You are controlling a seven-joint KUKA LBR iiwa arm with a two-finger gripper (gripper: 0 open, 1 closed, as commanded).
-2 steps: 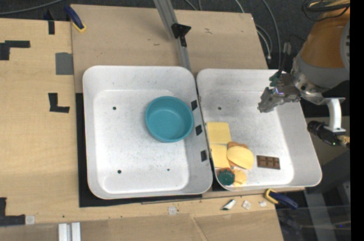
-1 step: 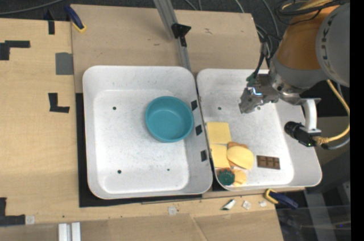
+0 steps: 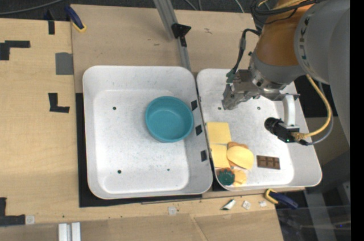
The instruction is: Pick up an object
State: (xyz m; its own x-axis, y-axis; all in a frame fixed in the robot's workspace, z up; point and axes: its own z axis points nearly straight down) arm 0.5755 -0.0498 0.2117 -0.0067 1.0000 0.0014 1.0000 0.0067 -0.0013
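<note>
1. Camera view, left bin [image 3: 99,120]: a teal bowl [image 3: 168,119] sits right of centre, near the bin's right wall, upright and untouched.
2. Right bin [image 3: 296,174], front-left corner: a yellow slab [image 3: 218,133] lies by the left wall; just in front of it are an orange-yellow piece [image 3: 241,157] and a small teal piece [image 3: 226,178], bunched together. A brown block [image 3: 268,162] lies apart, toward the front edge.
3. Gripper [image 3: 230,99]: positioned over the right bin's back-left area, above bare floor, apart from the cluster. Nothing is seen between its tips; their spread cannot be told.
4. Progress, as judged: no object lifted. Approach, closing and lift all remain; the nearest candidate is the slab.
</note>
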